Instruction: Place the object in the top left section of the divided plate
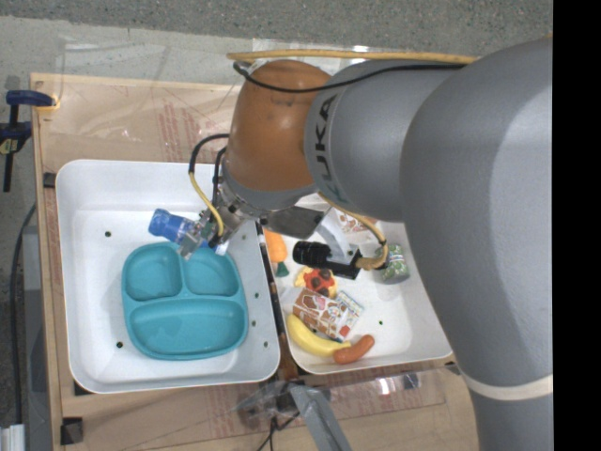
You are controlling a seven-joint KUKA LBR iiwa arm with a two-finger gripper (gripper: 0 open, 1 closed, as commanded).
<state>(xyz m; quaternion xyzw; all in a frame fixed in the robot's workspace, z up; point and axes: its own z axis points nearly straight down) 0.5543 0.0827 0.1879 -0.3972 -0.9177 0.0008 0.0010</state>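
Observation:
A teal divided plate [184, 306] lies in the left bin, with two small sections at its top and one long section below. A blue bottle-like object [167, 224] sits just above the plate's top left section, over the bin floor. My gripper [203, 237] hangs over the plate's upper rim, right against the blue object's right end. The wrist hides where the two meet, so a grasp cannot be made out.
The left bin's white wall [70, 252] surrounds the plate. The right bin holds an orange carrot [274, 247], a banana [308, 336], a sausage [353, 349], a printed snack box [327, 314] and a green item [395, 267]. The arm covers the right bin's upper part.

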